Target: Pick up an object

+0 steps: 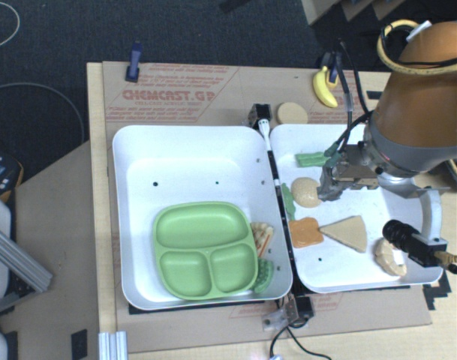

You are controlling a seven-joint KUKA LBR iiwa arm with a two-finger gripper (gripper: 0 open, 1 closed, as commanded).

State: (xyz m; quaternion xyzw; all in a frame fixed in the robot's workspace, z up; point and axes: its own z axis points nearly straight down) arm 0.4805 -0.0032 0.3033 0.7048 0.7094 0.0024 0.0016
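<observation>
Two shallow white bins are seen side by side on the cardboard-covered surface [175, 92]. In the left bin [130, 201] a pale green plastic tray with three compartments [205, 250] is placed. In the right bin [348, 276] a round beige piece [305, 192], an orange flat piece [306, 232] and a tan wedge-shaped piece [350, 232] are found. The end effector [329, 186] is positioned just beside the round beige piece. A yellow banana [325, 88] is laid on the surface behind the right bin.
</observation>
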